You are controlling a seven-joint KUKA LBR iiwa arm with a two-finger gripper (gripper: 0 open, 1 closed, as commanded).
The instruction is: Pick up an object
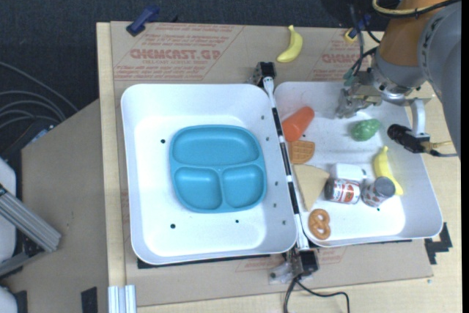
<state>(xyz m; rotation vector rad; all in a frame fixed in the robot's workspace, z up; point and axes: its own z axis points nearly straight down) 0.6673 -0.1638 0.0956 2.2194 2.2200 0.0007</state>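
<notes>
My gripper [357,103] hangs low over the far part of the right bin [418,194], under the grey and orange arm. A green lumpy object [364,130] lies just in front of it, apart from the fingertips. Nothing shows between the fingers. An orange cup-like object [297,122] lies at the bin's left wall, with a waffle-like piece [302,152] below it. A yellow banana [382,167] lies on the right side. A red and white can [343,191] lies on its side next to a dark round object [379,190]. A pretzel [319,223] sits near the front edge.
The left bin [146,121] holds a blue divided plate [218,166]. Another yellow banana [291,45] lies on the cardboard behind the bins. A black cable end [407,137] hangs over the right bin's right side. A blue clip [141,21] lies at the bench's far left.
</notes>
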